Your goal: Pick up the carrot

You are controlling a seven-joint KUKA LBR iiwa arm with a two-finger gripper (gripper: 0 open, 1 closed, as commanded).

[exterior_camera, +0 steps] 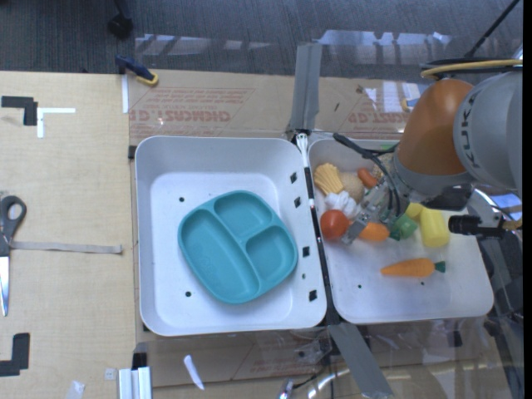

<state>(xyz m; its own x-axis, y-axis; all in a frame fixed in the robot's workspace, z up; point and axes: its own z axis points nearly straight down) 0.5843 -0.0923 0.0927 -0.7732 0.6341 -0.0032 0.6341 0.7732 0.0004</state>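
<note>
While arm [465, 131] reaches in fr right, end effector [366, 223] low nr carrot [409, 268]

My surface [58, 306] was pale wood on its left part, with brown cardboard [208, 106] laid across the back. Two shallow white bins sat directly on it, touching side by side: the left bin [154, 248] near the middle, the right bin [465, 298] toward the right edge. A pair of scissors [7, 239] lay at the left edge beside a strip of tape [71, 247]. Black corner marks [23, 106] showed at the back left and front left. A small blue and yellow object [137, 69] rested near the back.
</note>
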